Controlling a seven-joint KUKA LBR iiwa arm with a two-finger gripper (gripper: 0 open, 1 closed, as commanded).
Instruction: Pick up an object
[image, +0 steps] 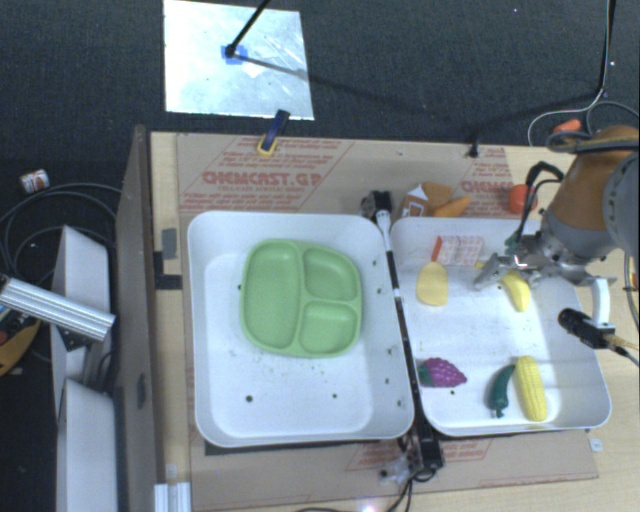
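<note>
The right bin (470, 330) holds several toy foods. A small yellow banana (516, 292) lies near its far right side. My gripper (505, 268) hangs at the end of the grey arm, directly over the banana's upper end. It is very close to the banana or touching it. A pale yellow pear-shaped piece (432, 285) lies to the left of the gripper. A small white and red packet (458, 250) sits behind the pear-shaped piece. Purple grapes (442, 373), a green pepper (499, 390) and a corn cob (530, 388) lie along the front.
The left bin (225, 400) carries a green divided plate (302, 297). Behind the right bin lie an orange carrot piece (450, 205) and an orange ball (517, 197). A black knob (580, 325) on the arm overhangs the right bin's right rim.
</note>
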